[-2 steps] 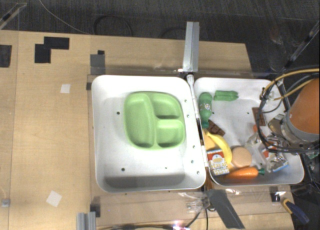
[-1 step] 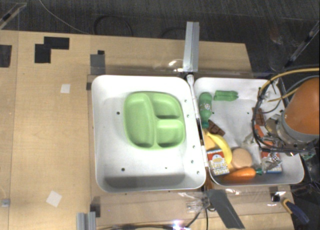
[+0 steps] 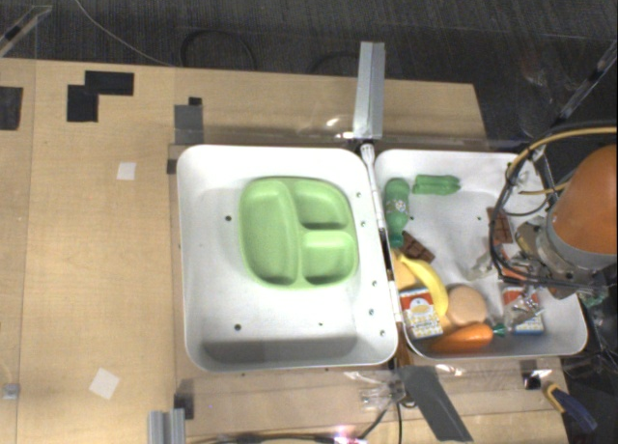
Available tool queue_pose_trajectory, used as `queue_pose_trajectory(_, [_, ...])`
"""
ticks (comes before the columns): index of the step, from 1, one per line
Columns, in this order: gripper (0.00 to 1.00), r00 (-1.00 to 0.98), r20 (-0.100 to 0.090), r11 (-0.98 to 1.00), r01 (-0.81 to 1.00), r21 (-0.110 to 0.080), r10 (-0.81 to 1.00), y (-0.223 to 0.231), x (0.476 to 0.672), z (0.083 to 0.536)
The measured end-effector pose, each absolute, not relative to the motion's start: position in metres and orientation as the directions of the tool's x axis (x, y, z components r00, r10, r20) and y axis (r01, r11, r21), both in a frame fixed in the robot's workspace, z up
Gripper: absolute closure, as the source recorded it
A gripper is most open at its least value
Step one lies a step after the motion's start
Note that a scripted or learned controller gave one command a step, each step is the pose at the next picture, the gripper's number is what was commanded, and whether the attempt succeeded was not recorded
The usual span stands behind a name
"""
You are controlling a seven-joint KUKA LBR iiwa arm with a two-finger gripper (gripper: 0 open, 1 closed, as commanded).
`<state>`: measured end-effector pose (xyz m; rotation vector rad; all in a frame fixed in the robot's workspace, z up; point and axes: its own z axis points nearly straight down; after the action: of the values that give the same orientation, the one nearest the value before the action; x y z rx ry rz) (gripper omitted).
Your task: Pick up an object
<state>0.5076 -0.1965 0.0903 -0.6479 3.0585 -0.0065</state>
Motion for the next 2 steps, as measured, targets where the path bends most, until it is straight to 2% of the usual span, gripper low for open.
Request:
queue_pose_trajectory(1, [1.0, -0.912, -0.031, 0.913, -0.408, -0.019, -0.408, -0.196, 0.514, 0.105])
queue_pose_trajectory(2, [1.0, -0.971, -0.019, 0.971, -0.238, -0.011, -0.238, -0.206, 0.544, 0.251])
